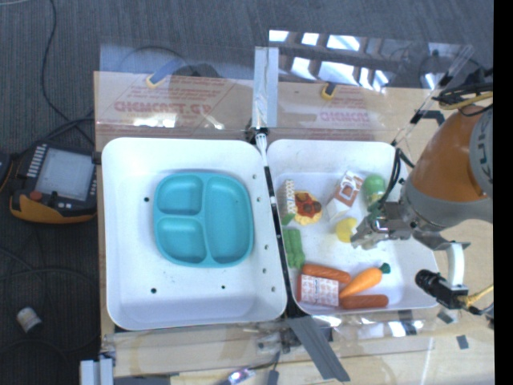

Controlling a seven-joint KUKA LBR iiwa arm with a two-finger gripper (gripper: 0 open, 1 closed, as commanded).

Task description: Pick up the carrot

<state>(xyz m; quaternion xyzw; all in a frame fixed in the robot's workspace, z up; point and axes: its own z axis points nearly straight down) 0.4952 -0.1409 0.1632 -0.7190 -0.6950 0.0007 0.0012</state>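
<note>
The carrot [362, 281] is orange with a small green top, lying at a slant near the front of the right bin [321, 152]. It rests between a red-orange sausage [325, 272] and a darker sausage [365, 301]. My gripper [370, 233] hangs over the right bin, a little above and to the right of the carrot, close to a yellow lemon [345, 230]. Nothing shows between its fingers.
The right bin also holds a green apple [373, 186], a small milk carton [348, 189], a pizza slice [307, 206], a corn piece [288, 192], a green pepper [293, 247] and a red packet [319, 292]. In the left bin sits a teal divided plate [203, 219].
</note>
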